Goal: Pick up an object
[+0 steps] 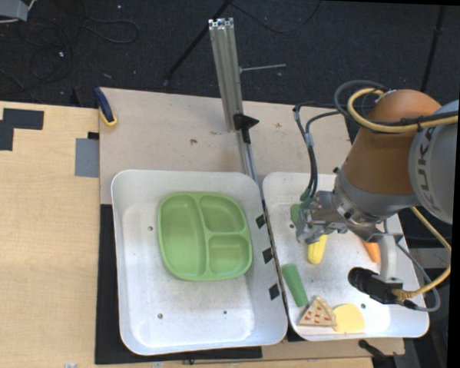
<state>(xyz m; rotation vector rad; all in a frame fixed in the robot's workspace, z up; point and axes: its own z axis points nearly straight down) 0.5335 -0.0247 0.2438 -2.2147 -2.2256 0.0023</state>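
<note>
My gripper [316, 236] hangs low over the middle of the right bin [345, 328], right over a yellow corn-like piece [316, 252] that shows just under it. A green pod [294, 283] lies by the bin's left wall. A pizza-slice toy [316, 314] and a yellow chip-shaped piece [349, 319] lie near the front edge. An orange piece [373, 249] peeks out at the right, partly hidden by the arm. Another green piece [295, 213] shows at the gripper's left side.
The left bin [131, 305] holds a green divided plate [205, 236]. An aluminium post [227, 71] rises behind the bins, with a black clip on it. Wooden bench surface extends to the left.
</note>
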